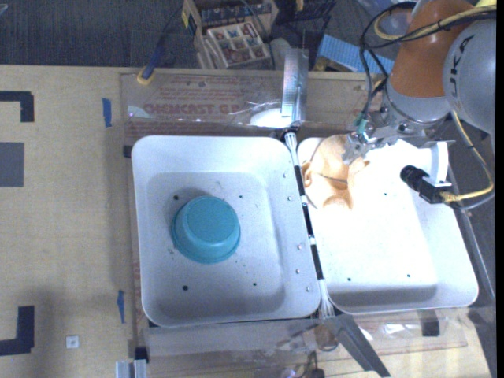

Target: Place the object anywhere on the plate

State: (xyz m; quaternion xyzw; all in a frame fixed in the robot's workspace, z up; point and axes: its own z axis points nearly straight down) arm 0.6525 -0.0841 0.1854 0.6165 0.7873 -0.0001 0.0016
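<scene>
Two white bins (213, 152) sit on the counter; the gripper (361, 144), grip unreadable, hangs by the right bin's far-left corner over an orange object (331, 172); teal plate (206, 228) lies leftward.

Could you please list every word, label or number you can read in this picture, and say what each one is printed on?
"UKA": grey arm housing, cut off by the picture's edge.
Reddish lettering on the clear plastic sheet behind the bins: too blurred to read.
Colourful printed box on the floor: print too small to read.
</scene>
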